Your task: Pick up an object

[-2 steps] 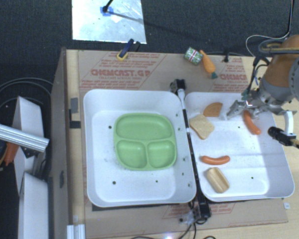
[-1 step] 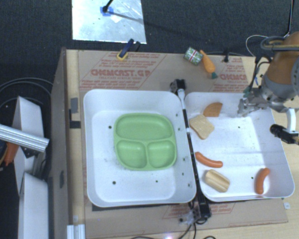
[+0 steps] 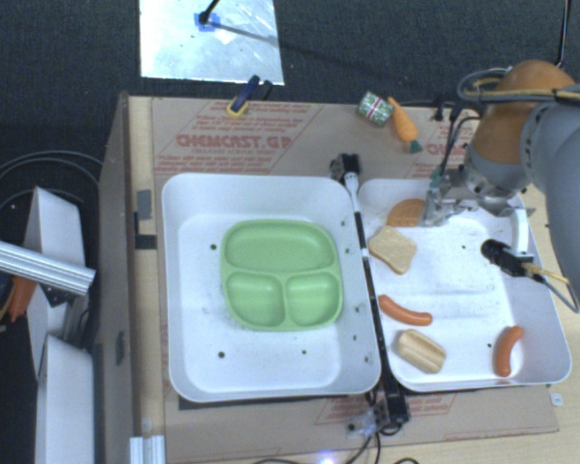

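Around the toast slice [image 3: 393, 250] bare bin floor lies open rightward, while the bin divider [image 3: 360, 259] crowds its left and a sausage [image 3: 405, 310] lies below.

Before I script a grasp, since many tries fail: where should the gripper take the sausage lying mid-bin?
Probably the sausage at its middle, from straight above, fingers across its narrow width. It lies flat, slightly slanted, apart from the bread slice and the bun.

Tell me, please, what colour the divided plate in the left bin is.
Light green; the divided plate shows plainly in the camera view.
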Robot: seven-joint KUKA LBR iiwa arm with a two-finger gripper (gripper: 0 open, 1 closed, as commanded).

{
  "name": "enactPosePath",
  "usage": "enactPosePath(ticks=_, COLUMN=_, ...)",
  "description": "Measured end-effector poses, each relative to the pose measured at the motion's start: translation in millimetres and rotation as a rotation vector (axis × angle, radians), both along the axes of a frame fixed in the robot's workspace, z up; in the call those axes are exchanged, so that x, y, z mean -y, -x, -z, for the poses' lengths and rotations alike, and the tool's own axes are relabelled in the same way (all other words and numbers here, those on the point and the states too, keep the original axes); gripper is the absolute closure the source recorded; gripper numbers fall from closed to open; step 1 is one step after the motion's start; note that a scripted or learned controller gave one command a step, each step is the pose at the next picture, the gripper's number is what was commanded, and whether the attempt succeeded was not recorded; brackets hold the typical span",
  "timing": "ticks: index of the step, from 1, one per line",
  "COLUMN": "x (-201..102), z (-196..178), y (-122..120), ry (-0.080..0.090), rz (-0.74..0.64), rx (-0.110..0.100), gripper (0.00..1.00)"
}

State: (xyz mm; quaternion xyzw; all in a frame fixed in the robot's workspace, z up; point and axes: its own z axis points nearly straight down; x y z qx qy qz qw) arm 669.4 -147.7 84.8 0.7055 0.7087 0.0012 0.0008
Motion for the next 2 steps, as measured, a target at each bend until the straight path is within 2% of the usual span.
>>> enactPosePath(ticks=1, x=1, z=0, y=0, ry=0.001, rz=0.000, rx=0.000, gripper=0.00)
enactPosePath(ticks=2, x=-51, z=-16, y=23, ry=0.001, rz=0.000, rx=0.000, gripper=0.00)
